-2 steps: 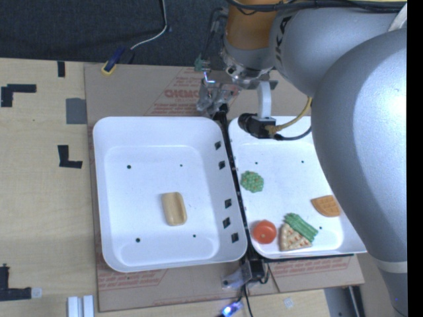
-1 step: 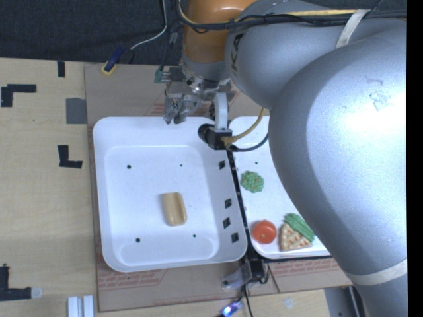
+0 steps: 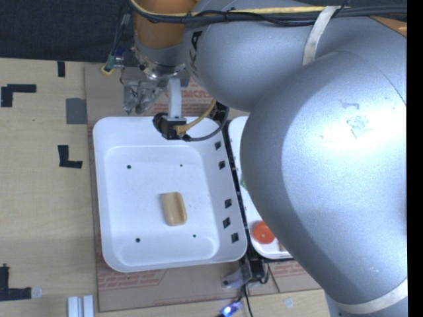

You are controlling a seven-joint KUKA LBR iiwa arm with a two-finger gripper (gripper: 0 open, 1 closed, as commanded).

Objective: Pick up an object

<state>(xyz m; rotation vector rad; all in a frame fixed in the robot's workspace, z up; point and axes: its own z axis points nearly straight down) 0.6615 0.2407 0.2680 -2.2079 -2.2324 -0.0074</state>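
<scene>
A tan, rounded block lies in the middle of the left white bin. My gripper hangs above the bin's far rim, just beyond its back edge and well away from the block. Its fingers blur into the brown cardboard behind them. An orange-red object peeks out in the right bin, mostly hidden under my grey arm.
Brown cardboard lies under both bins. Black clips line the divide between the bins. A black cable end dangles over the left bin's back rim. The wooden bench stretches out to the left.
</scene>
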